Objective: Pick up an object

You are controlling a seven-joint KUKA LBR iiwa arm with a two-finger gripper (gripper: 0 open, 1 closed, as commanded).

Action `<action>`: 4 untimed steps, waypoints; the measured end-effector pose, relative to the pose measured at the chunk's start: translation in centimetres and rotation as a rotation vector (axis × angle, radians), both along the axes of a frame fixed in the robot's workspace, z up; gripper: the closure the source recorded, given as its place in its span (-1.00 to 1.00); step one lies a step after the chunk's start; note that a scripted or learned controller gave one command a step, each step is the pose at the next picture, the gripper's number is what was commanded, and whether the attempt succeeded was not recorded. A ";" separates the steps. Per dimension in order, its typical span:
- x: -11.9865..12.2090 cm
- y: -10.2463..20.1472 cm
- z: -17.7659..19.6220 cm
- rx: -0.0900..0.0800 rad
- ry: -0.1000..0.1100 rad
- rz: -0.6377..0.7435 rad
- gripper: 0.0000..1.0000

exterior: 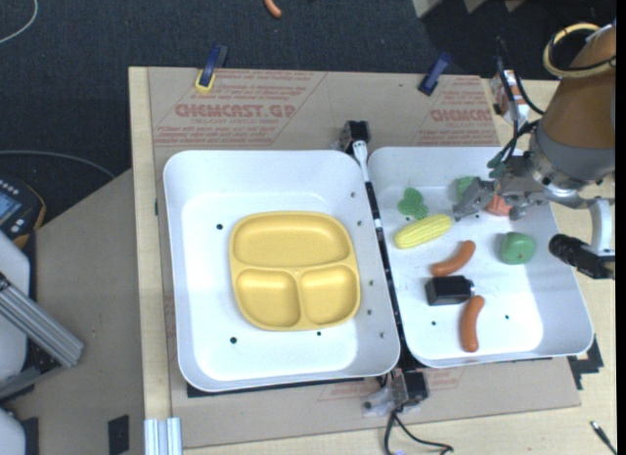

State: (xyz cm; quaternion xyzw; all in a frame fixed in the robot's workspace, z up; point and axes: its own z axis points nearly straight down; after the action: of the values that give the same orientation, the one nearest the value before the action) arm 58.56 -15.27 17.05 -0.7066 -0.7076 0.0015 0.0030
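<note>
A yellow divided tray point(292, 269) sits in the left bin point(186, 248), well left of the claw point(497, 199). Just left of the claw lies a corn cob point(423, 232). The claw, low over the right bin point(558, 316), seems to touch a small red-orange piece point(499, 205), partly hidden; I cannot tell its grip.

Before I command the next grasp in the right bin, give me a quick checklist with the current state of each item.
1. End effector over the right bin: ok.
2. Object held between the fingers: cannot tell.
3. Targets available: corn, two sausages, black block, green piece: ok.
4. Corn lying apart from the upper sausage: ok.
5. Yellow tray sitting in the left bin, out of the way: ok.
</note>
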 end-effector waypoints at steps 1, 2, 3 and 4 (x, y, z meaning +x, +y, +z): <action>-0.8 -0.4 -4.7 0.000 0.000 -0.002 -1.00; -0.9 -0.3 -8.9 0.000 0.000 -0.001 -1.00; -0.7 -0.4 -7.5 -0.002 -0.007 -0.002 1.00; -0.5 -0.3 -3.2 -0.004 -0.012 -0.001 1.00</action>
State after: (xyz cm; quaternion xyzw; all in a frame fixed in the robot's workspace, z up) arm 58.07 -15.57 13.85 -0.7069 -0.7073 -0.0012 -0.0028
